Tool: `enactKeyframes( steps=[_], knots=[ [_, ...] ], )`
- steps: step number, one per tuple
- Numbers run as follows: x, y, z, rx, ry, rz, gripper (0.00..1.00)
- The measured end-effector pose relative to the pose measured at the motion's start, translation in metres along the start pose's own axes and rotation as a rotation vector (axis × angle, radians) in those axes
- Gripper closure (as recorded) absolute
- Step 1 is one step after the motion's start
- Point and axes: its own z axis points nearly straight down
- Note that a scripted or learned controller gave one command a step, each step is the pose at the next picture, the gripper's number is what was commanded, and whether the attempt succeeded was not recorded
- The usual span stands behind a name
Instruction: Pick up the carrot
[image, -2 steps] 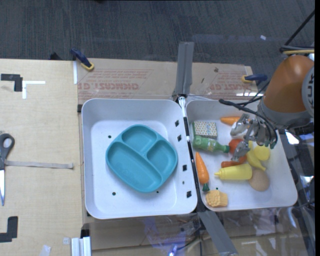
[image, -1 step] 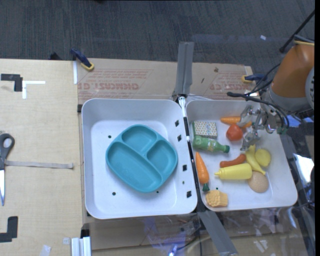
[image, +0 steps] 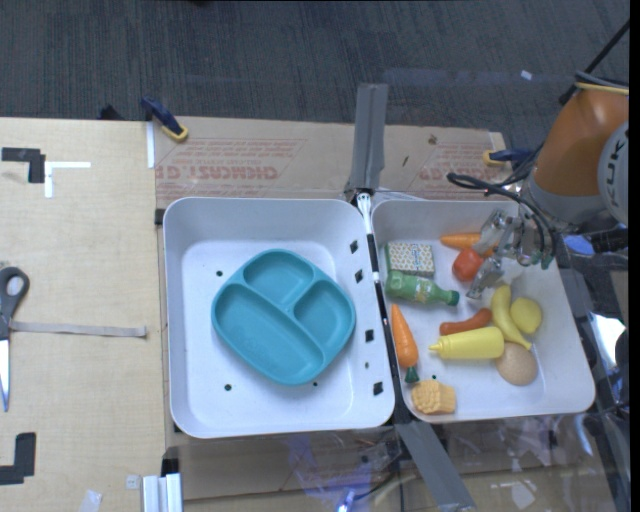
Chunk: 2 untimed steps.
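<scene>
The carrot (image: 403, 336) lies in the right bin (image: 560, 400), along its left wall, a long orange piece with a green tip at its lower end, pointing down the frame. It rests flat on the bin floor, just below the green bottle (image: 420, 290) and just above the corn (image: 433, 397). Nothing grips it, so the pick is not yet done.

The gripper (image: 495, 262) hangs in the upper right part of that bin, over the tomato (image: 467, 265) and beside a small orange piece (image: 460, 240) near the back wall. It is well apart from the carrot, with the bottle and the box (image: 411, 258) between them. Whether the jaws stand wide or narrow I cannot tell; the metal parts blur together from this angle, and no object is visible between them.

The left bin (image: 190, 300) holds the blue tray (image: 283, 316), which plays no part yet.

By my judgement the task is at its start: the arm has to cross toward the lower left of the right bin, line up across the carrot's narrow width, descend, close and lift. The wall close alongside and the corn at its tip leave little room, so a jaw could strike the wall or nudge a neighbour.
</scene>
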Motion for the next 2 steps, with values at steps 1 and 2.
enactKeyframes(
  steps=[1,2],
  knots=[
    [0.004,0.009,0.001,0.0,-0.001,0.189,0.0],
    [0.01,0.024,0.0,0.003,-0.004,0.471,0.0]
  ],
)
